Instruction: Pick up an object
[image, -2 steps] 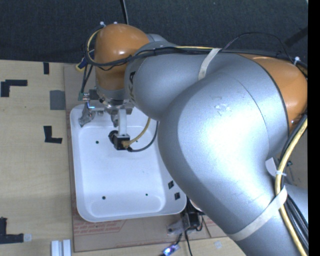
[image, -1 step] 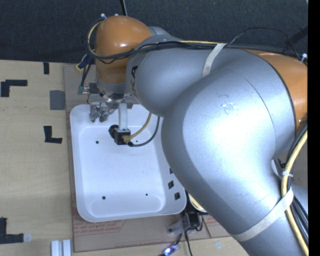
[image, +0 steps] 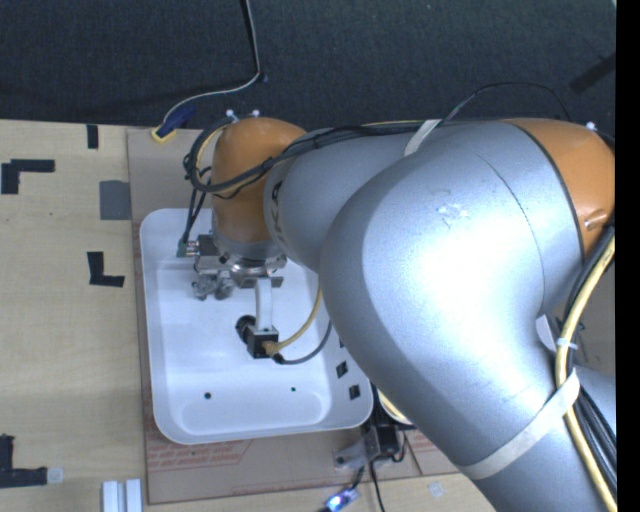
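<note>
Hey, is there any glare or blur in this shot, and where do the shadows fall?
Camera view: the grey arm close to the lens looks soft, with a pale sheen on top; the white bin is bright, nearly washed out, with only faint shadow on its floor beneath the arm.

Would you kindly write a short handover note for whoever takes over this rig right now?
The claw is low over the upper end of the left white bin. Whether it is open or shut cannot be told from this view.
Things: the bare floor of that bin shows just two tiny dark dots. The arm hides whatever lies to the right.
Done: no grasp can be confirmed.
Left: find an object, close on it and lift it.
</note>
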